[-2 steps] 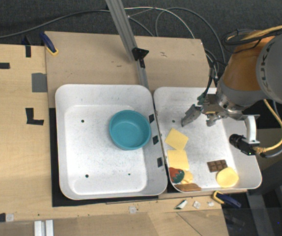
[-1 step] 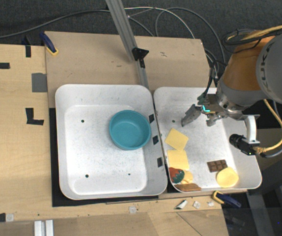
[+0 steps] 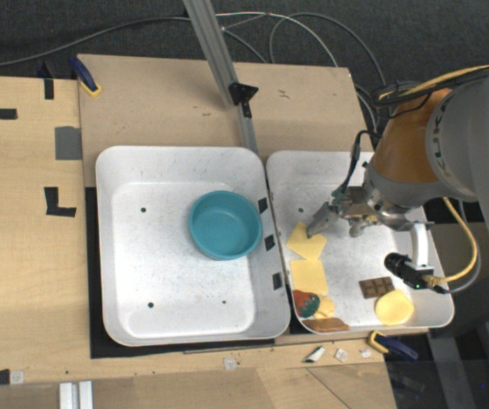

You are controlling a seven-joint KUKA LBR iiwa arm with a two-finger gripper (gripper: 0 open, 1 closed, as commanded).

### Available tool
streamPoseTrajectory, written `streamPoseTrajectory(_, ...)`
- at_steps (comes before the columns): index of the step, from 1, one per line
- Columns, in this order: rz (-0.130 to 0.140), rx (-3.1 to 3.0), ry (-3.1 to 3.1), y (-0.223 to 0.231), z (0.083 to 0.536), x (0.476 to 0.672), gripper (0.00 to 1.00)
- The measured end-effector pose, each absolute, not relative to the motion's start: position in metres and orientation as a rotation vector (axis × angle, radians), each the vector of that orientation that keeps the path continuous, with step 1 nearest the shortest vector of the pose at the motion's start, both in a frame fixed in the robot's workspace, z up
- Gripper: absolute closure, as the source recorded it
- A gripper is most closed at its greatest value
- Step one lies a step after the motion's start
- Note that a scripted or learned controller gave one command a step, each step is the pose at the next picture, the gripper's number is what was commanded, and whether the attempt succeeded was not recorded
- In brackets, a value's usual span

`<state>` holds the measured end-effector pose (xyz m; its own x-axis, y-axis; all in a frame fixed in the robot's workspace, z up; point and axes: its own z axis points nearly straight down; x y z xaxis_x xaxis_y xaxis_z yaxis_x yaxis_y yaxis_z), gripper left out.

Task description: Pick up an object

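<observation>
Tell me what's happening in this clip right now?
The grey arm reaches in over the right bin, its claw low above a yellow slice near that bin's left wall. Nothing shows between its fingers, so no pick yet. More pieces lie along the bin's front: another yellow slice, a yellow round and a brown block. A teal bowl sits in the left bin.

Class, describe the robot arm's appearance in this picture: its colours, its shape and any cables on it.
The arm is bulky and rounded, grey with an orange band above the wrist. A yellow cable loops along its lower side. The gripper is dark grey metal, narrowing to slim fingers.
</observation>
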<state>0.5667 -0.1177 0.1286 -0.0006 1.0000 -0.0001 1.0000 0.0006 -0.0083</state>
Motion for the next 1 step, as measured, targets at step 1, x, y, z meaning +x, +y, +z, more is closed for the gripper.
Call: streamPoseTrajectory(1, 0.0, -2.221, -2.223, -0.1175, 0.089, 0.5673, 0.0)
